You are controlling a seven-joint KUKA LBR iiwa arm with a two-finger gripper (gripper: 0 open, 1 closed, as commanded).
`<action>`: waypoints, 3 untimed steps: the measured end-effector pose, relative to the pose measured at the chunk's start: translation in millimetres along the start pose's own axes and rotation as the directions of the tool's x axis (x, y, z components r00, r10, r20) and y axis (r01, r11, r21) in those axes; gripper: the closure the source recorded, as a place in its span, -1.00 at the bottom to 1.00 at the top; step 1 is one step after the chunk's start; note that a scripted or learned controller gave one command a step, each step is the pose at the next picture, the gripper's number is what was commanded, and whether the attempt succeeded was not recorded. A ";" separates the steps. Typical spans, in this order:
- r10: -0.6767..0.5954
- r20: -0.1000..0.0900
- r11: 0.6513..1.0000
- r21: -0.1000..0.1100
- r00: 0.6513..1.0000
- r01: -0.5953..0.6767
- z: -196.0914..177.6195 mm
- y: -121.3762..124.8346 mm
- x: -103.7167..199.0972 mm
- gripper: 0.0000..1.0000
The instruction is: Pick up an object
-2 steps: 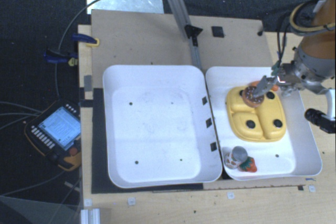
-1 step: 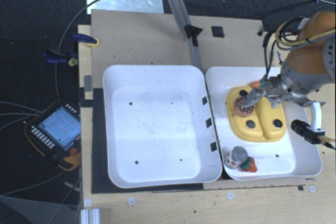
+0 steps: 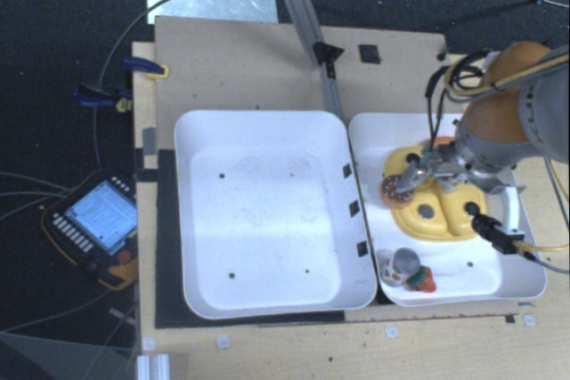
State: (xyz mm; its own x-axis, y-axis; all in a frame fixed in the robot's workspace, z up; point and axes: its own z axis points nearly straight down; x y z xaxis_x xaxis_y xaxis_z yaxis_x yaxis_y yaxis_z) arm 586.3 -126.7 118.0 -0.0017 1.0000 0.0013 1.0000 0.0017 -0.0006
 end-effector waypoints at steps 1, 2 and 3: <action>-0.005 -0.015 1.000 -0.015 1.000 0.005 25.2 8.0 9.0 -1.00; -0.006 -0.018 1.000 -0.013 1.000 0.006 13.0 8.4 10.2 1.00; -0.004 0.003 1.000 -0.006 1.000 0.004 -30.7 9.1 11.0 1.00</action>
State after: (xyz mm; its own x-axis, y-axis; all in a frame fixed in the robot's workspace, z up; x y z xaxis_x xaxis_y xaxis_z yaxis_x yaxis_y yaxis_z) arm 595.4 -115.7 148.7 -0.0053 1.0000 -0.0012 1.0000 0.0053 0.0058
